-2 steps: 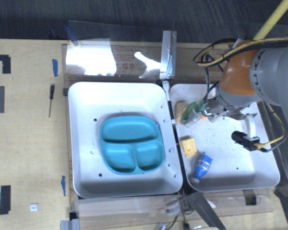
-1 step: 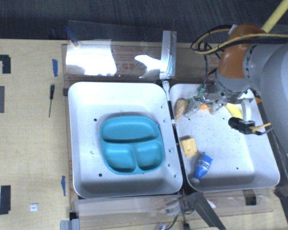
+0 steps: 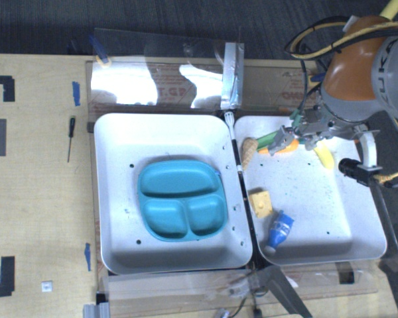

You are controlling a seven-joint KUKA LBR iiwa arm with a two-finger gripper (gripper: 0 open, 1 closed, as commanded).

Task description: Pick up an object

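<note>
My gripper (image 3: 293, 136) hangs over the back of the right bin (image 3: 358, 240), reaching in from the right under the arm's orange band (image 3: 355, 65). Directly at its tip lie a green piece (image 3: 268, 140) and an orange piece (image 3: 290, 148); contact with either cannot be made out. A tan cone-shaped toy (image 3: 249, 150) lies just left of them by the bin's wall. A yellow piece (image 3: 324, 156) sits to the gripper's right. Nearer the front are a yellow holed block (image 3: 260, 203) and a blue object (image 3: 280, 229).
The left bin (image 3: 113, 177) holds a blue divided plate (image 3: 181, 199). A metal divider (image 3: 231, 78) and clear sheet stand behind the bins. A black arm fitting (image 3: 359, 169) overhangs the right bin's right side. Wooden bench (image 3: 33, 211) lies to the left.
</note>
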